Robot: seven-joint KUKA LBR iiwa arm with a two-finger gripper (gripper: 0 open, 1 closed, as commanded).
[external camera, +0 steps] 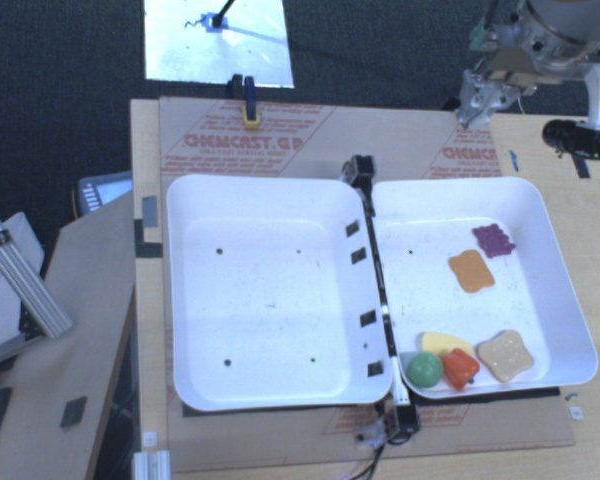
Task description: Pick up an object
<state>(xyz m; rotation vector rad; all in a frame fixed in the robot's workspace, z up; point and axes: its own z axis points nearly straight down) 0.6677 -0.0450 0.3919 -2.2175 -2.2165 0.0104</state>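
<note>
Right bin point(555, 268), near edge: green ball point(424, 370), red piece point(461, 367), toast slice point(505, 355); orange piece point(471, 270) and purple piece point(492, 239) further in. Gripper point(477, 103) beyond bin — holding nothing, grasp state indeterminate. Pick not started.

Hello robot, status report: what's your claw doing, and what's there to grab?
Gripper up high, beyond the right bin. Nothing between its fingers. Six toy foods in that bin: purple piece, orange piece, toast, others. Nothing in the way.
</note>
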